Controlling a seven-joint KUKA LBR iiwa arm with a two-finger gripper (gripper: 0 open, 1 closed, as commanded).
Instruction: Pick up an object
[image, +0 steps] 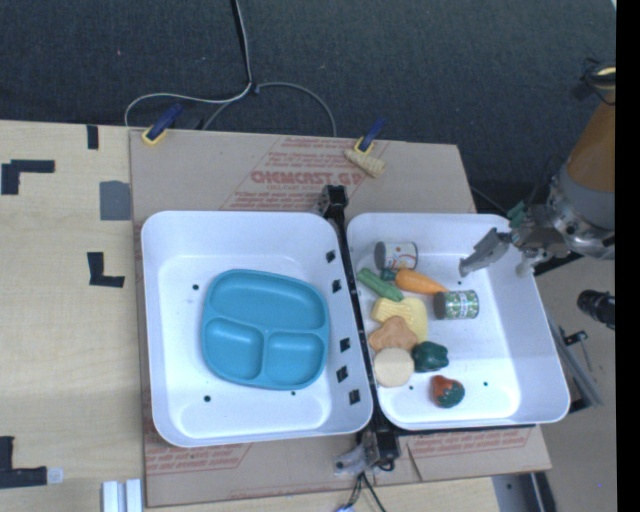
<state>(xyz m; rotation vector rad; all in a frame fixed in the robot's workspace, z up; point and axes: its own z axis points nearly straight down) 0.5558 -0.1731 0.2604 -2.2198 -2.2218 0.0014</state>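
Over the right bin (545, 380), upper right: gripper (497, 252) hovers, jaws apart, empty | toy carrot (419, 282) and small can (459, 304) just below | likely approaching for pick | blue tray (265, 329) fills left bin (160, 300).

A blue divided plate (265, 328) lies in the left bin (170, 240). Both bins rest on a cardboard sheet (250, 175) over the wooden counter (60, 330). A white cable (240, 60) loops across dark carpet (420, 60).
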